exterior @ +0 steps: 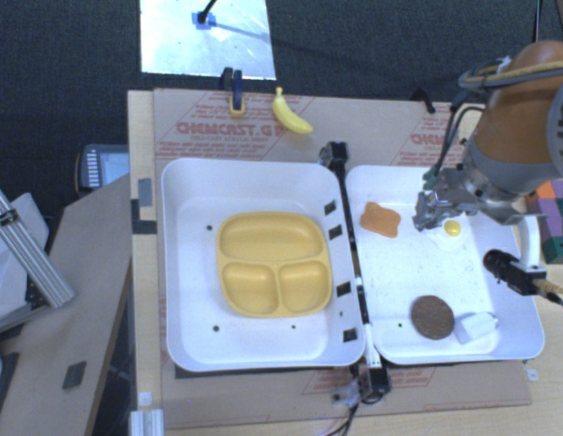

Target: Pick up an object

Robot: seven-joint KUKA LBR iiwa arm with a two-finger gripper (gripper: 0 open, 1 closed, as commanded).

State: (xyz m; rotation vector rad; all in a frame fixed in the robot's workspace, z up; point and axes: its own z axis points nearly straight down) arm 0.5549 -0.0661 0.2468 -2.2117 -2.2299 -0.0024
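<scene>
2 white bins are sitting side by side on the tabletop (145, 271). The left bin (186, 243) is carrying a yellow divided tray (271, 263) with 3 compartments, lying near the bin's middle. The right bin (518, 334) is holding an orange block (380, 219) near its far left corner, a small yellow piece (452, 230) by its far edge, a round brown disc (432, 317) close to its near edge, and a white piece (477, 326) just beside the disc toward the near right corner. The gripper (433, 209) is hanging over the far part of the right bin, between the orange block and the small yellow piece, just beside the latter. Whether it is released or clenched cannot be told; nothing is visibly lying between its tips. A yellow banana (291, 116) is resting beyond the bins' far edge.
</scene>
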